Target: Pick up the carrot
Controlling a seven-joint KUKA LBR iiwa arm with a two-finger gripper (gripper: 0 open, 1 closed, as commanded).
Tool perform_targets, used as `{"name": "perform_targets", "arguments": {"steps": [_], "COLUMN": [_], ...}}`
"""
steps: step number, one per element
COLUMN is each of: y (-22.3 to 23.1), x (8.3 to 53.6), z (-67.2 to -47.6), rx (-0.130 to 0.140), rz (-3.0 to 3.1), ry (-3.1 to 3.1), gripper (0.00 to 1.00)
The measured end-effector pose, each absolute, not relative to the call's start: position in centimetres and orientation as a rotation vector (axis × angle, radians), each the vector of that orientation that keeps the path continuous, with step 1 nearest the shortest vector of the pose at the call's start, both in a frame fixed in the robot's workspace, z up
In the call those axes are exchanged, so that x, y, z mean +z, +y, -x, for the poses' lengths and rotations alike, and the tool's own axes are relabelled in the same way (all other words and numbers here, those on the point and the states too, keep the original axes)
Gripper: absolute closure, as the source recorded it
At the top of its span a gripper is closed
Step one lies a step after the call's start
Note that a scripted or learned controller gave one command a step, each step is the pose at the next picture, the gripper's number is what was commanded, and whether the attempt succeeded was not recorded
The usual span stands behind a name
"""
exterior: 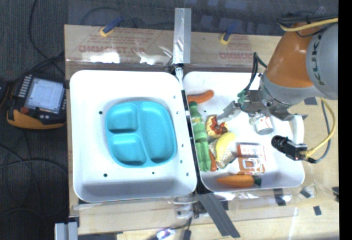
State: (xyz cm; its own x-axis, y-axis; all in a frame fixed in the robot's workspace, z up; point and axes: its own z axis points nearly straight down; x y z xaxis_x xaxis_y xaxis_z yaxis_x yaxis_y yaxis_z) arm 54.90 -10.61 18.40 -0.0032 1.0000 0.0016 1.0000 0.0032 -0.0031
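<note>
We see the gripper (224, 116) low over the right bin (286, 170), its fingers spread wide and empty above the yellow-and-red packet (213, 125). The carrot (237, 180) lies flat along the near wall of that bin, just below the orange carton (251, 157) and well apart from the gripper. The left bin (88, 140) holds a blue tray (141, 132).
</note>
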Motion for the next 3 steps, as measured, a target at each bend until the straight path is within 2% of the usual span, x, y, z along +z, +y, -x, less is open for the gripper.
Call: {"name": "perform_targets", "arguments": {"steps": [1, 3], "y": [-10.10, -10.13], "x": [16.47, 16.47], "z": [-60.07, -60.07], "rx": [0.000, 0.000], "rz": [2.164, 2.164], "ry": [-2.273, -2.273], "gripper": [0.00, 0.00]}}
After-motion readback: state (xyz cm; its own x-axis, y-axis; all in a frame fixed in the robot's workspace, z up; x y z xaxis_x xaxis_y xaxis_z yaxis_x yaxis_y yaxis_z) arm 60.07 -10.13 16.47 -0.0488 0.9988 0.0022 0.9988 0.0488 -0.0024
